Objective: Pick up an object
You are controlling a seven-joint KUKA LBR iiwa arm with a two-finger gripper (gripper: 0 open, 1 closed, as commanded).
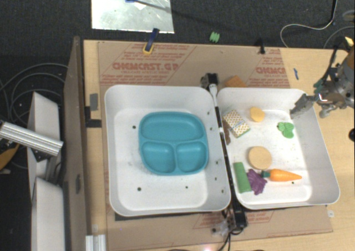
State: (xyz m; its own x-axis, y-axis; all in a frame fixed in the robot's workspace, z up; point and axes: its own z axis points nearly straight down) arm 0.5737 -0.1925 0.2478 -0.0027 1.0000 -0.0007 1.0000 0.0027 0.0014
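The right bin (316,150) holds several toy foods. A speckled cracker (236,122) and a yellow piece (257,114) lie at its back left. A green leafy piece (285,129) lies further right, and a tan round biscuit (259,157) sits mid-bin. Along the front are a green bar (241,176), purple grapes (256,181) and an orange carrot (284,175). My gripper (309,109) hangs over the bin's back right corner, open, with nothing between its fingers. It is up and to the right of the green leafy piece.
The left bin (119,133) holds a blue divided tray (173,141). A clamp rail (219,127) runs between the two bins. Brown cardboard (166,61) lies under both bins. An orange scrap (235,81) rests behind the right bin.
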